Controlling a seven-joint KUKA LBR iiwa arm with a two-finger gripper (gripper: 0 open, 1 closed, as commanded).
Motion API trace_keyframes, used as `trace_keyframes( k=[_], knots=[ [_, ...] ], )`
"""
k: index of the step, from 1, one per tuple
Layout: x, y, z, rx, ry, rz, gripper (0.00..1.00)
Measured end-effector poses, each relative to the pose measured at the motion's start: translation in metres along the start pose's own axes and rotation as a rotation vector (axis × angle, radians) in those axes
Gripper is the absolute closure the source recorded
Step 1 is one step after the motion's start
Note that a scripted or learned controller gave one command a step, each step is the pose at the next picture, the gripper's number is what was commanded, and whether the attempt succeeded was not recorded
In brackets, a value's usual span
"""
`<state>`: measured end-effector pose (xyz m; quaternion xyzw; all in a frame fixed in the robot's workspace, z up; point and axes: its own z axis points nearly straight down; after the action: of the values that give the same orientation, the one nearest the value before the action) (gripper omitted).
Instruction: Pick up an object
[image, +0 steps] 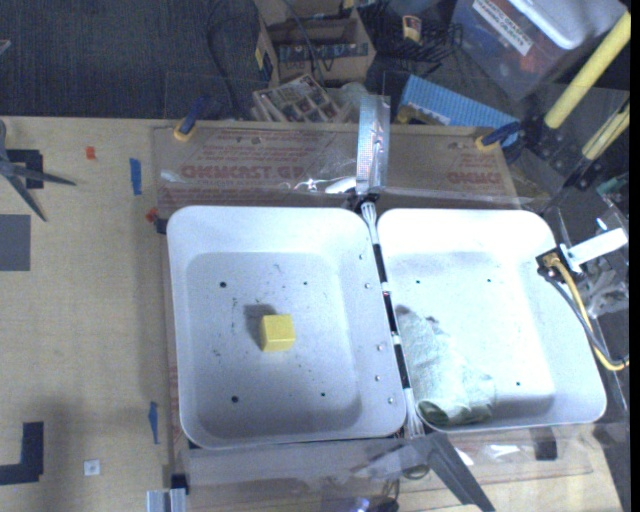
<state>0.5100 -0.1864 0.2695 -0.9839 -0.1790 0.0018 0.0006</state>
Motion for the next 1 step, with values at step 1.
trace_keyframes(
  k=[1],
  knots=[
    [0.0144, 0.0447, 0.0085, -0.002, 0.001, -0.151, 1.00]
  ],
)
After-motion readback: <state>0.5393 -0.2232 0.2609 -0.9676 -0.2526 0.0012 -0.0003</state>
